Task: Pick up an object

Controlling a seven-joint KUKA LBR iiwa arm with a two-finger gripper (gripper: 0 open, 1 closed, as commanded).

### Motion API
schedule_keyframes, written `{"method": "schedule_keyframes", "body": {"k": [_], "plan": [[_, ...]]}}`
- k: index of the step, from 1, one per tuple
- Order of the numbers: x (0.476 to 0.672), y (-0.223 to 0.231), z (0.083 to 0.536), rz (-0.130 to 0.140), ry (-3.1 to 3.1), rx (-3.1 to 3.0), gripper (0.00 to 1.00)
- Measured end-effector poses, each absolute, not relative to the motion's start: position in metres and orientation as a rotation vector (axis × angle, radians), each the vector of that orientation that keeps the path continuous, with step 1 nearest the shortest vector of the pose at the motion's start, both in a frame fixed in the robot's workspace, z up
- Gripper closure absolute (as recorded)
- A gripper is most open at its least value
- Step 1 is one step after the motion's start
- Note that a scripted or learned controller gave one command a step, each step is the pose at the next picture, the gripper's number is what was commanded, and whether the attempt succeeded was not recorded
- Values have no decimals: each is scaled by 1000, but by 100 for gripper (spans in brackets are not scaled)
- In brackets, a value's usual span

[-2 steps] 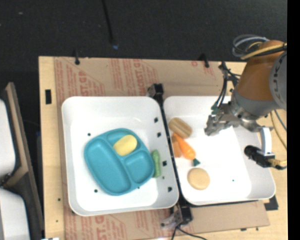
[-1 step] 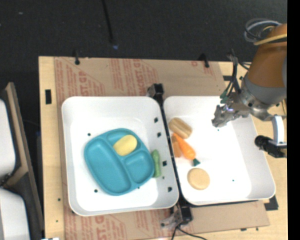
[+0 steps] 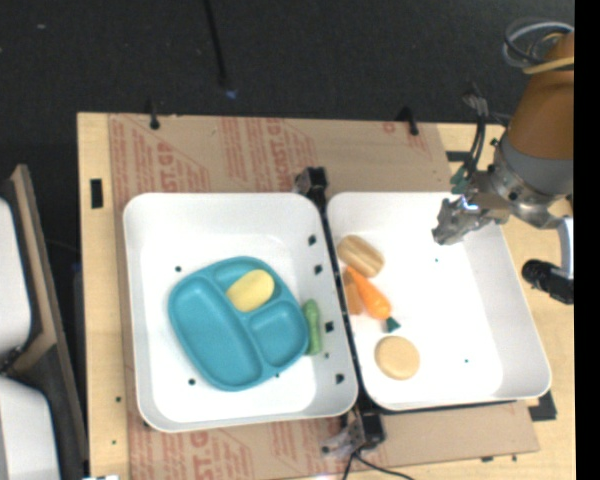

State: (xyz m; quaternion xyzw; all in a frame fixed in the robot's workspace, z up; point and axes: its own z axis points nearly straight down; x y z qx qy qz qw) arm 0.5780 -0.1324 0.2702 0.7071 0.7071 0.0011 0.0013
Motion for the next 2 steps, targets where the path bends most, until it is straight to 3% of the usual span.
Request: {"method": "schedule_keyframes", "body": {"k": [2], "plan": [[620,-40,258,0,2224,2219,100]]}}
